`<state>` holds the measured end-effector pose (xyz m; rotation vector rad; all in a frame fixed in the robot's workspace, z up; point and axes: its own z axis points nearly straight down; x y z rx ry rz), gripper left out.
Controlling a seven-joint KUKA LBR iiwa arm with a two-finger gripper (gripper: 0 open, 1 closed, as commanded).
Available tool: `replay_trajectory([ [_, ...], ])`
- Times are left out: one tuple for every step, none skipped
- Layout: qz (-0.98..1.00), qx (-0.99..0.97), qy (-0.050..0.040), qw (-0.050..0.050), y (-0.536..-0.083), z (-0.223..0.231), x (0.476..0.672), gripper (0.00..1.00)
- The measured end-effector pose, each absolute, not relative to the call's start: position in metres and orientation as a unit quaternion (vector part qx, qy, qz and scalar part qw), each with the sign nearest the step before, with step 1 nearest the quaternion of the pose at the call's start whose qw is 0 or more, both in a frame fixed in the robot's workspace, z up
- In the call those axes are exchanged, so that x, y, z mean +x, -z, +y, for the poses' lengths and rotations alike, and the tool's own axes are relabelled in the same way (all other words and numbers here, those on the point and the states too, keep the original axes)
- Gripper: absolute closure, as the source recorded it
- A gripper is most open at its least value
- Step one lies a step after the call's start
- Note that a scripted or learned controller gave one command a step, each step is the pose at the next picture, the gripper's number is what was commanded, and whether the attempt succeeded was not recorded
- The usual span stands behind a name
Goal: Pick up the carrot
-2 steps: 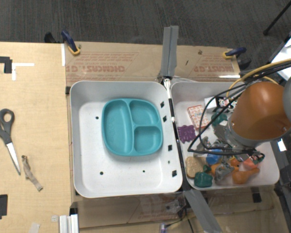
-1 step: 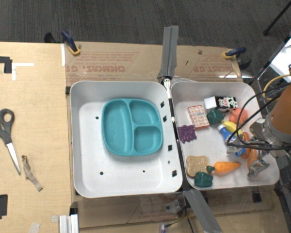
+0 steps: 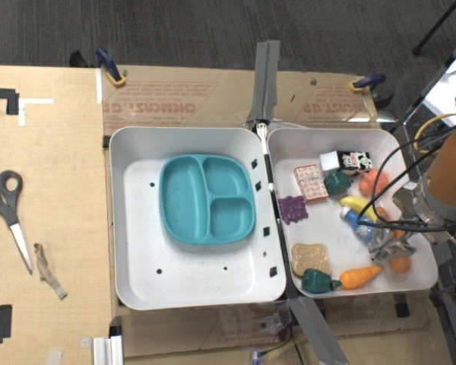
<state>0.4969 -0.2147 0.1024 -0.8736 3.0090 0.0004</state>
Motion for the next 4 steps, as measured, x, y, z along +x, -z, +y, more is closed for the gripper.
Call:
replay_trajectory([
  [0.970,-0.244,-0.0007,0.002,-0.114,-0.180,0.579,1.00],
  [0.972,-0.235,0.0000,0.003,-0.221,-0.221,0.547,1.00],
  [0.950,-0.313,-0.0006,0.001,-0.197,-0.221,0.496,1.00],
  [0.982,-0.190,-0.0008,0.001,-0.151,-0.173,0.518,1.00],
])
